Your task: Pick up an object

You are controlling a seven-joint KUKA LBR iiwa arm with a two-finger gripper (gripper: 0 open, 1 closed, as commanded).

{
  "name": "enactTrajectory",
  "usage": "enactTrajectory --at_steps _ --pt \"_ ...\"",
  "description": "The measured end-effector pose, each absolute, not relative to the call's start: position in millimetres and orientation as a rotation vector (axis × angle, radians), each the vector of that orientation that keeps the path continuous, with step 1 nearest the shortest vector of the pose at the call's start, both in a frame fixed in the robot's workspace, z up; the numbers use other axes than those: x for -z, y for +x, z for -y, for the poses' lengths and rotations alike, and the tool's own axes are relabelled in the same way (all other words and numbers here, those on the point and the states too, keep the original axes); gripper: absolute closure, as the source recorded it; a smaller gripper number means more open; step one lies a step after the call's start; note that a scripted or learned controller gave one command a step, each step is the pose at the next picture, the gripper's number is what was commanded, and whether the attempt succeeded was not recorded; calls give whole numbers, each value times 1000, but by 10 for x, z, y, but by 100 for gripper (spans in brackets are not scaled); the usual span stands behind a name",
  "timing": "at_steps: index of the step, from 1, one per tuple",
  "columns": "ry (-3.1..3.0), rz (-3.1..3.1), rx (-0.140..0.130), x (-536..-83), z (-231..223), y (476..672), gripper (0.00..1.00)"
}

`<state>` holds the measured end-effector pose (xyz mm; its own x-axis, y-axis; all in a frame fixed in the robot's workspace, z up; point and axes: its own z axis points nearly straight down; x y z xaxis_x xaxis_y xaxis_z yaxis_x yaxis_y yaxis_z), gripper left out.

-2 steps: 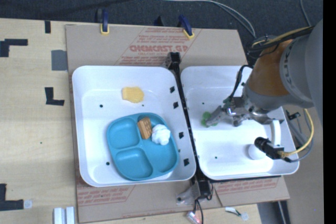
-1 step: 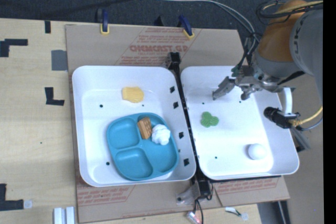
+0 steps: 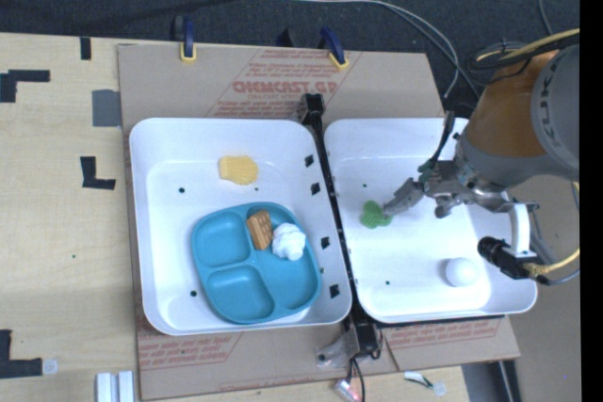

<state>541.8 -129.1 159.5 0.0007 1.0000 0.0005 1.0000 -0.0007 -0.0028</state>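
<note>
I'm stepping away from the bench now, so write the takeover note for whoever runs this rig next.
Gripper: low in the right bin, fingertips right at the green object; whether it has a grip cannot be told from this view.
Right bin also holds a white ball, near the front right corner.
Left bin: yellow piece on the floor; blue divided tray carrying a brown block and a white lump.
Done: the arm has reached the green object.
Left: confirm the grasp and lift. Nothing is raised yet.
</note>
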Motion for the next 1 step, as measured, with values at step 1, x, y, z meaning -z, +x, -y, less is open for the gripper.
enactTrajectory --at_steps 1 --pt "-2221 2221 0 -1598 1289 5430 0"
